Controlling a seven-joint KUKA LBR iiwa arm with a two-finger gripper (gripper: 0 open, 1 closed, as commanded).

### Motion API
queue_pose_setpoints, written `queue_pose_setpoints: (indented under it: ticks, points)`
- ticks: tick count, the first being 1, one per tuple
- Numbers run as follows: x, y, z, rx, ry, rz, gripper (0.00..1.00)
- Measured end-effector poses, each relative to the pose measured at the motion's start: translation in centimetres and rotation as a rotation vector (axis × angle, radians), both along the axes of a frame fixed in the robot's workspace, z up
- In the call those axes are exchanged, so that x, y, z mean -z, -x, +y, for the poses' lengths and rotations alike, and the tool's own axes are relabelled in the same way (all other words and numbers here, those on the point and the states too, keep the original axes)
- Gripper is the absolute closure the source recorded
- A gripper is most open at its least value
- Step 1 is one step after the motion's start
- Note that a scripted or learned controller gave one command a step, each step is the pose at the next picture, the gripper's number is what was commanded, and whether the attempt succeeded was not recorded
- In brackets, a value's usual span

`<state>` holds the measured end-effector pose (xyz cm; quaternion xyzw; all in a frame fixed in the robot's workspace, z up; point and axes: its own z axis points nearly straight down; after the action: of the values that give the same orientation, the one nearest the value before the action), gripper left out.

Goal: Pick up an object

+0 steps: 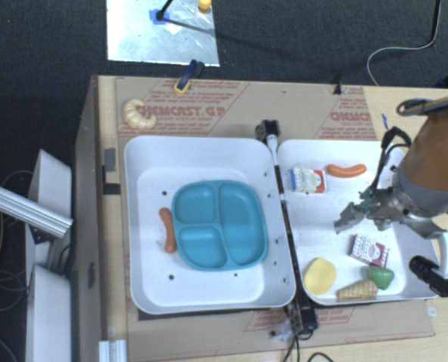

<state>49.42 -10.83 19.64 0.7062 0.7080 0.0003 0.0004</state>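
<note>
Cardboard-topped desk point(231, 111): we see our claw point(352, 216) spread apart, gripping nothing, red-and-white carton point(369, 250) just beside it.

One fixed camera looks down aslant on both white bins point(209, 153).

Both bins point(141, 277) white. Left: blue divided plate point(218, 225), orange-brown sausage point(167, 230). Right: orange sausage point(346, 170), white carton point(307, 179) with red/blue print, red-and-white box point(369, 250), yellow piece point(320, 275), green piece point(382, 277), tan cone point(357, 290). Worktop point(231, 108) brown cardboard, red lettering.
</note>
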Motion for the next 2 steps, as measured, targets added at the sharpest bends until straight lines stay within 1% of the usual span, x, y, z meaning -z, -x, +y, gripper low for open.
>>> queue_pose_setpoints:
  ticks: [1,2]
  points:
    - [8.4,-7.9,-2.2,0.0,0.0,0.002,0.0]
    - [10.6,-15.7,-1.3,-0.002,0.001,-0.008,0.0]
